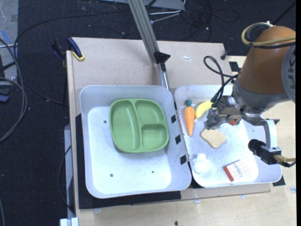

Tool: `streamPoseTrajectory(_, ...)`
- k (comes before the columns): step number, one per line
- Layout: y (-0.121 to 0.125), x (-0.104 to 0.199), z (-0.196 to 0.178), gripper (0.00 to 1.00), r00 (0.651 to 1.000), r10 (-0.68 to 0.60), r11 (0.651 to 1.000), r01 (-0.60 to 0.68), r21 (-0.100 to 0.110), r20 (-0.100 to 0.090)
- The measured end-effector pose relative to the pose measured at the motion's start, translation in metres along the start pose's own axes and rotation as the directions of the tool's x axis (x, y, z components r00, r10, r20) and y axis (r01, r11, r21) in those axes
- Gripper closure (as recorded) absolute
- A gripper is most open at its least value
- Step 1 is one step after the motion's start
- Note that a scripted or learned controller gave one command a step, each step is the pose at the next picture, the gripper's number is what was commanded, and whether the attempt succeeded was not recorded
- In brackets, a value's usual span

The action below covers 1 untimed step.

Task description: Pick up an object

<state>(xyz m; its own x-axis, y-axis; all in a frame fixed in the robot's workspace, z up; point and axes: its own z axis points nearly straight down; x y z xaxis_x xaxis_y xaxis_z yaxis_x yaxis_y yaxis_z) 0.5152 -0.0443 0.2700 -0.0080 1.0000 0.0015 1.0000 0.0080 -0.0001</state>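
Observation:
In the right bin (263, 175) lie an orange toy carrot (189, 119), a yellow banana (203, 108), a tan slice of bread (214, 138), a small white object (201, 164) and a red and white packet (239, 170). My gripper (214, 121) hangs low over the right bin, between the banana and the bread slice, just above the bread's top edge. Nothing shows between the fingers. The arm's grey and orange body covers the bin's far right corner.
The left bin (94, 173) holds a green divided plate (139, 125). A slanted metal pole (146, 27) runs down to the gap between the two bins. A black cable loops above the right bin. A blue and yellow clamp (75, 50) sits at the bench's far left corner.

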Motion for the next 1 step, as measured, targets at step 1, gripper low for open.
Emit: streamPoseTrajectory(1, 0.0029, 0.0483, 0.0225, 1.00, 1.000, 0.001, 1.000, -0.001, 0.003, 0.001)
